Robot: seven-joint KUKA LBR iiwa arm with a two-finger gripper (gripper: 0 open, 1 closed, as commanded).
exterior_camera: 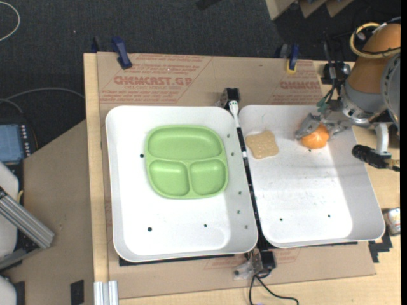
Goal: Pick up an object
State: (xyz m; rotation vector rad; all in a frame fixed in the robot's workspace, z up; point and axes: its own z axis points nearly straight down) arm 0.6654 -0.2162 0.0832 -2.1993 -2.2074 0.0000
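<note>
Camera view: two shallow white bins sit side by side on the brown bench. The left bin (pixel 127 189) carries a light green divided tray (pixel 186 161) with one long compartment above two smaller ones. In the right bin (pixel 318 208), a flat tan sponge-like piece (pixel 262 145) lies near the upper left corner. To its right, in the upper part of the same bin, is a small orange object (pixel 315 138), rounded, bright and slightly glossy. The gripper (pixel 316 129) reaches in from the right and hangs right over that orange object, the fingers straddling its top; whether they actually clamp it cannot be told.
</note>
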